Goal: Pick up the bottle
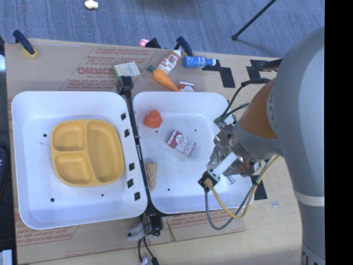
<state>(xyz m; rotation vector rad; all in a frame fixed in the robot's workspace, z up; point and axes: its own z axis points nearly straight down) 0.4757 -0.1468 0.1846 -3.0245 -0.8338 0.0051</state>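
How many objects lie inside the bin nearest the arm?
3: red fruit at upper left, small packet in the middle, waffle cone at lower left. The arm may hide others.

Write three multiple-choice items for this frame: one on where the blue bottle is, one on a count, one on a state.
1. Where is the blue bottle? A on the floor; B on the bench behind the right bin; C on a shelf.
2. How many compartments has the yellow plate? A two; B five; C three.
3. How does the blue bottle rest? A on its side; B upright; C upside down on its cap.

Answers: B, it lies on the bench past the right bin's far rim. C, one long well and two smaller ones show. A, its length runs flat along the bench.
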